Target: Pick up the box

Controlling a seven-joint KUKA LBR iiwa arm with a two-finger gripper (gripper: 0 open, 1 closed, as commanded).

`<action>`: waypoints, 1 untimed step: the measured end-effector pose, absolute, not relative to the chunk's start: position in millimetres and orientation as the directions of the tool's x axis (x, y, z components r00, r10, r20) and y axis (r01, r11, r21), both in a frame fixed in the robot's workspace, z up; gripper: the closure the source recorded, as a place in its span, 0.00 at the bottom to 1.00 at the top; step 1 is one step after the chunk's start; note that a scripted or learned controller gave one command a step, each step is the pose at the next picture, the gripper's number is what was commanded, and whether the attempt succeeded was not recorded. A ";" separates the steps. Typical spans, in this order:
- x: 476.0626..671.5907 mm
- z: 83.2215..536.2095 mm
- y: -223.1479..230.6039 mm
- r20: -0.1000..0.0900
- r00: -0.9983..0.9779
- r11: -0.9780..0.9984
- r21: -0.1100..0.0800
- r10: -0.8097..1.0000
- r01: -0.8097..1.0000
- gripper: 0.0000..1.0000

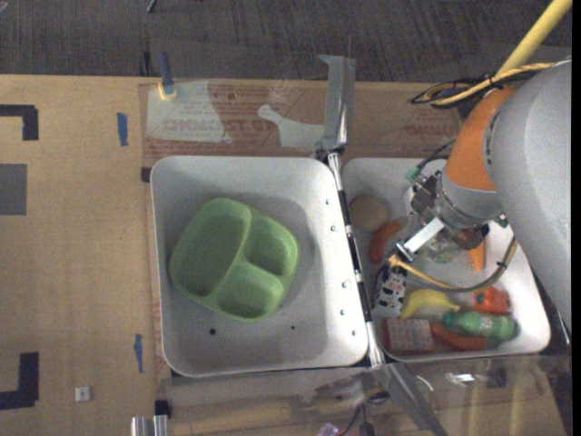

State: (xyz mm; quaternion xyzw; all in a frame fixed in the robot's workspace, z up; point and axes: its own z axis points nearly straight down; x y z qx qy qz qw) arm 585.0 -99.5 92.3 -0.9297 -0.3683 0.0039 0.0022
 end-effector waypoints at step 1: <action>619.5 181.9 -21.5 -0.006 0.798 -0.798 -0.004 0.603 0.603 1.00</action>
